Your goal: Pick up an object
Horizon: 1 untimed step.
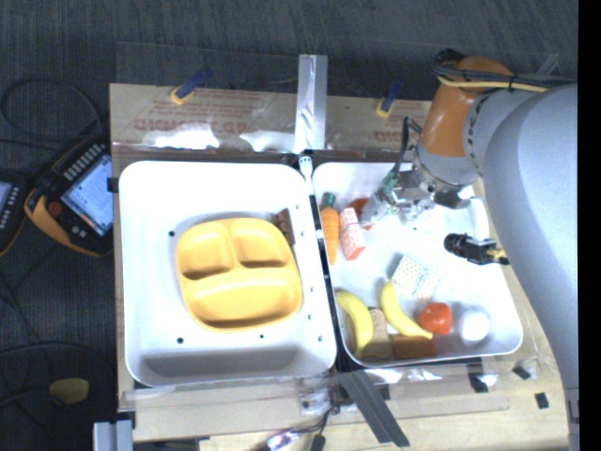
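Red printed lettering runs across the brown cardboard sheet (pixel 235 111) lying under clear plastic at the back of the worktop, behind the 2 white bins. It sits in 2 patches, 1 behind the left bin and 1 behind the right, but the characters are too faint and blurred to read. The handheld pendant (pixel 80 195) on the floor to the left has a lit bluish screen whose contents cannot be made out. The small red-and-white carton (pixel 351 234) in the right bin carries print too small to read.
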Motion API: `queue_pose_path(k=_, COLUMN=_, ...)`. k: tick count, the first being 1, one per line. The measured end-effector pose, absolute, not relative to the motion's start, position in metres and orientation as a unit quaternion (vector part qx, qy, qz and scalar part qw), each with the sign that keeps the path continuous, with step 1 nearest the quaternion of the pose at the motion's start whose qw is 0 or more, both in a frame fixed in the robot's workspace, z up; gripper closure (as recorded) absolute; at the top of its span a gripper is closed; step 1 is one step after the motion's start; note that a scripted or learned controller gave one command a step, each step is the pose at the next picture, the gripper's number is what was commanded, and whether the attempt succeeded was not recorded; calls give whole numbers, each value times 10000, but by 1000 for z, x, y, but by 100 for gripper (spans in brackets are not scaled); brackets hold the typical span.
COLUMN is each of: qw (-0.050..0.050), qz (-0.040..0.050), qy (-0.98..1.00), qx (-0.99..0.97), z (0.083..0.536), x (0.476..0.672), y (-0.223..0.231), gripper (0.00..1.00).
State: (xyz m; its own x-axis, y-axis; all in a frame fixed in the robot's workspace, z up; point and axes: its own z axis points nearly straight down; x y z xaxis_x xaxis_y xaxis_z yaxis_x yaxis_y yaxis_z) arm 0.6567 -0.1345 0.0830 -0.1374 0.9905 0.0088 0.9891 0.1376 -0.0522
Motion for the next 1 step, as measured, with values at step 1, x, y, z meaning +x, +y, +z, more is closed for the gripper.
queue_pose_path(k=1, qw=-16, qz=19, qy=-8189, qx=-5740, z=184, x=669, y=-76, gripper=0)
